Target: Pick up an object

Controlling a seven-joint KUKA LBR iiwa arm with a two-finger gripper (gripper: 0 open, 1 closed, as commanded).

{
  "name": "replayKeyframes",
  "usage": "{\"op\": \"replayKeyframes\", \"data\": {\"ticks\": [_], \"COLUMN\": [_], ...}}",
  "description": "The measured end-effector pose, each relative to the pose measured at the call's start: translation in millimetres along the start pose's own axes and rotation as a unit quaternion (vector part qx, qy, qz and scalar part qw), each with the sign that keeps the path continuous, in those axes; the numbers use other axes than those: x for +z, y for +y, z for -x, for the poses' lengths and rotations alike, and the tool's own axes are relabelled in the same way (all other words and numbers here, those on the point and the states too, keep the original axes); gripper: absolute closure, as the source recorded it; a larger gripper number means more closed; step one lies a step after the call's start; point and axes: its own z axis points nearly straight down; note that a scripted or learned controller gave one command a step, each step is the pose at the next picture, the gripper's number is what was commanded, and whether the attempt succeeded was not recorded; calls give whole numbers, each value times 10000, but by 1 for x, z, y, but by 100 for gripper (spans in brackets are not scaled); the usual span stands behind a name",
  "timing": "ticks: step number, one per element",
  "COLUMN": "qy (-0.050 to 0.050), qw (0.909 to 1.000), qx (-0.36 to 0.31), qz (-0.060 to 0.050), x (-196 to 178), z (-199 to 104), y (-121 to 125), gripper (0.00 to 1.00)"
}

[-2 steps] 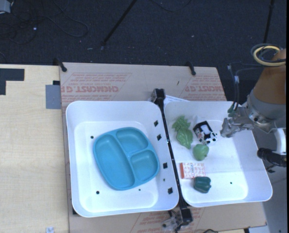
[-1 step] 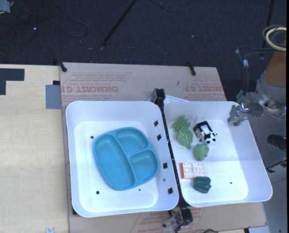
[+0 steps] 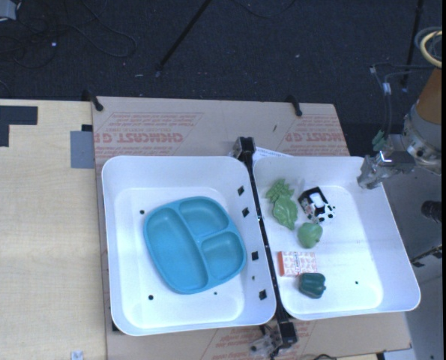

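The right bin (image 3: 391,276) holds several small items. A light green leafy piece (image 3: 282,202) lies near its left wall, with a black and white toy (image 3: 316,204) beside it. Below them sit a pale green rounded fruit (image 3: 309,235), a flat red and white packet (image 3: 296,262) and a dark green pepper (image 3: 312,284). My gripper (image 3: 369,171) hangs over the bin's upper right edge, apart from all the items and to the right of the black and white toy. Nothing shows in its grasp.
The left bin (image 3: 125,276) holds a blue divided plate (image 3: 194,242). A black divider (image 3: 256,231) with clips runs between the two bins. Both bins rest on cardboard (image 3: 170,130) on the wooden bench. The arm's orange band (image 3: 432,96) sits at the far right.
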Motion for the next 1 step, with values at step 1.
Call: {"op": "replayKeyframes", "data": {"ticks": [1], "qy": [15], "qw": [10000], "qx": [-14], "qz": [-17], "x": [-1], "z": [-56], "y": [-16], "gripper": [100]}}
